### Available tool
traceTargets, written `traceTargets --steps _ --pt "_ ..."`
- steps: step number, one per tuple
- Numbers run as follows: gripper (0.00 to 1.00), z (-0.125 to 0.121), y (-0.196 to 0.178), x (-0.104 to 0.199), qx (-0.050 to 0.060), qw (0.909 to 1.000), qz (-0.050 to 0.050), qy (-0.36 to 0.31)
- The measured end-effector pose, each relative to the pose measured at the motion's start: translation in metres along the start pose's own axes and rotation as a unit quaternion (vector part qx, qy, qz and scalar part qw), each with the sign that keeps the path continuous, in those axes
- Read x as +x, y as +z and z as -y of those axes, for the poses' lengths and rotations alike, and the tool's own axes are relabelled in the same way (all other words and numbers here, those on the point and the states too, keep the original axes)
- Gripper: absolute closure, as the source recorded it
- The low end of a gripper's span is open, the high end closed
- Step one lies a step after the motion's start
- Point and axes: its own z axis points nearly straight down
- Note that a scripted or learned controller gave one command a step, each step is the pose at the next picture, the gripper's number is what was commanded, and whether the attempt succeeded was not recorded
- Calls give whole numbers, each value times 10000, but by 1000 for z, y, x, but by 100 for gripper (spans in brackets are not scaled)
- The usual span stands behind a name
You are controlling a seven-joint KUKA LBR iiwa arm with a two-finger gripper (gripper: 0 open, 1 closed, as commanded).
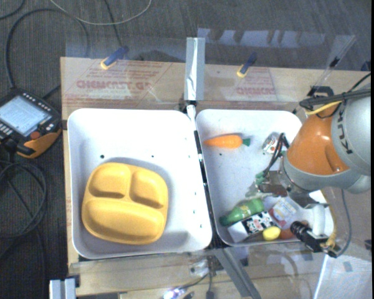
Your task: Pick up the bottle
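The green bottle (242, 211) lies on its side near the front edge of the right bin (227, 167), its cap end pointing left. My gripper (268, 185) hangs low over the bin, just above and to the right of the bottle's upper end. From this angle I cannot make out whether it touches the bottle. The grey and orange arm (324, 151) covers the bin's right side.
An orange carrot (223, 141) lies at the back of the right bin, with a small wrapped item (272, 144) to its right. A printed packet (258, 223), a yellow piece (271, 233) and a red piece (287, 233) crowd the bottle. A yellow divided plate (124, 201) lies in the left bin (87, 129).
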Motion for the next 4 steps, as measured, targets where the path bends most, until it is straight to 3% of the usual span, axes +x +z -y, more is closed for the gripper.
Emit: traceTargets --steps 1,2,3,4 --pt "100 -55 -127 52 134 9999 1 -9" --pt "0 -55 -127 51 135 9999 6 -4" --pt "0 -96 -73 30 147 9978 2 -645" --pt "0 -155 -49 19 140 9968 4 -782"
